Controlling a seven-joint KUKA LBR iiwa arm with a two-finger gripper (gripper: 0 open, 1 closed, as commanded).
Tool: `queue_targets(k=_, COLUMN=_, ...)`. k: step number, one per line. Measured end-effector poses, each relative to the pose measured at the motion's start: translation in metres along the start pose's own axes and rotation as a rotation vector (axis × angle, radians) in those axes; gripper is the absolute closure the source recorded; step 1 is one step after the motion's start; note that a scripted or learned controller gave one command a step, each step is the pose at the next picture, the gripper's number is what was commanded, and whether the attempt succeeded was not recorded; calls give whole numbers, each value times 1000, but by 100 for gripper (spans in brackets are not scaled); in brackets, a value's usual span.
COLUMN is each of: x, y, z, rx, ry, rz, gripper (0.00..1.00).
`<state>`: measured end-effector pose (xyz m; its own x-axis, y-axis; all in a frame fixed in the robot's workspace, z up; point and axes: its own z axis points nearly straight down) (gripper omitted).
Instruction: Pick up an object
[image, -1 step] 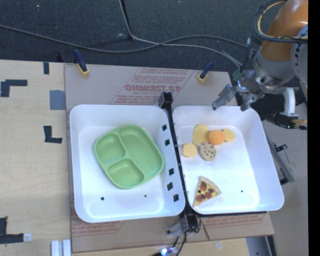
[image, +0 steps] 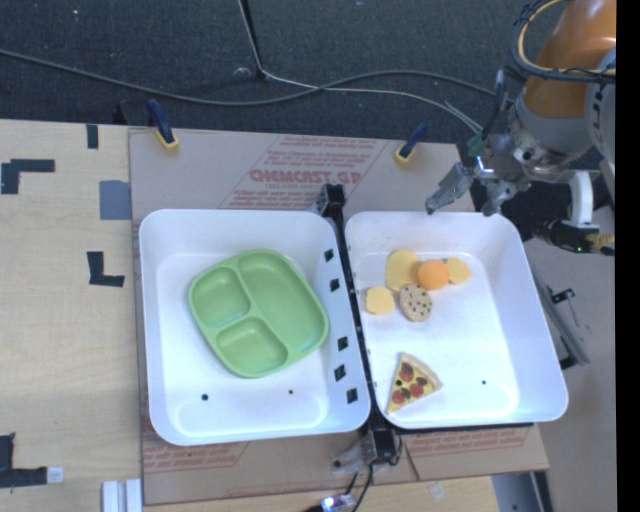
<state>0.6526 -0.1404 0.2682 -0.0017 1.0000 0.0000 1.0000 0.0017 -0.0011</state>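
So far nothing is picked up: the gripper (image: 462, 195) hangs with its fingers apart and bare, just beyond the far rim of the right bin (image: 520, 330). Inside that bin sit the orange ball (image: 433, 274), cookie (image: 415, 302) and pizza slice (image: 411, 382), unobstructed; left of it, a green tray (image: 258, 312).

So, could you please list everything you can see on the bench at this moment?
White bins: 2, side by side; left bin, right bin.
Divided plate: 1, light green, three compartments, in the left bin.
Pizza slice: 1, red and yellow, lower middle of the right bin.
Cookie: 1, tan with dark specks, right bin.
Orange ball: 1, right bin, amid the yellow pieces.
Yellow pieces: about 3, clustered in the right bin's upper part.
Clamps: 2, blue and yellow, on the cardboard's far edge.
Cables: several, on the dark floor beyond.
Arm: 1, grey and orange, upper right.
Gripper: 1, above the right bin's far rim.
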Motion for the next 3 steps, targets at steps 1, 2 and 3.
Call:
queue_targets(k=1, x=9, y=5, z=51, rx=3, ry=-1, rz=0, gripper=0)
queue_targets(k=2, x=8, y=0, z=115, rx=6, ry=-1, rz=1, gripper=0)
queue_targets(k=3, x=7, y=6, z=177, rx=4, ry=-1, rz=-1, gripper=0)
